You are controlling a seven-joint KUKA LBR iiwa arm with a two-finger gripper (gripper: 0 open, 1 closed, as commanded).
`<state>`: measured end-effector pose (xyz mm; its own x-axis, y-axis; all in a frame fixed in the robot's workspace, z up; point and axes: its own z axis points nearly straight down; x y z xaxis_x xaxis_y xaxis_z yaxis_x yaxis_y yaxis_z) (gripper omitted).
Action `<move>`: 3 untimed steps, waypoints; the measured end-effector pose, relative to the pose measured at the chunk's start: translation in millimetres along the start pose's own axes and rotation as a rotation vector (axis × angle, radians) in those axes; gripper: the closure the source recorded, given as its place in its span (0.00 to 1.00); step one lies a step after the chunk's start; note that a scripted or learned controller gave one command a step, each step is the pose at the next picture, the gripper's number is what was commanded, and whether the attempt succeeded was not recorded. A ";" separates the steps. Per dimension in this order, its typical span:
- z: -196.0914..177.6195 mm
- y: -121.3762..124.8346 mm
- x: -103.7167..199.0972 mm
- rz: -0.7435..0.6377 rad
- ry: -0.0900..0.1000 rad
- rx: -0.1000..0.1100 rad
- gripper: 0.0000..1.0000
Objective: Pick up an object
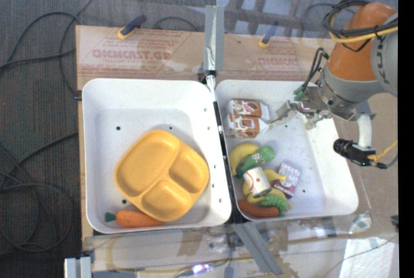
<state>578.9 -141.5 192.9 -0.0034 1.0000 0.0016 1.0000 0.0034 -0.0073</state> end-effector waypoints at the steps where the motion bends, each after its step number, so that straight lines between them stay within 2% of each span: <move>1: 104.3 -24.3 -30.7 -0.041 -0.003 -0.015 0.00; 2: 103.9 -88.9 -14.0 -0.092 -0.007 -0.019 0.00; 3: 96.0 -88.8 -13.2 -0.091 -0.004 -0.017 1.00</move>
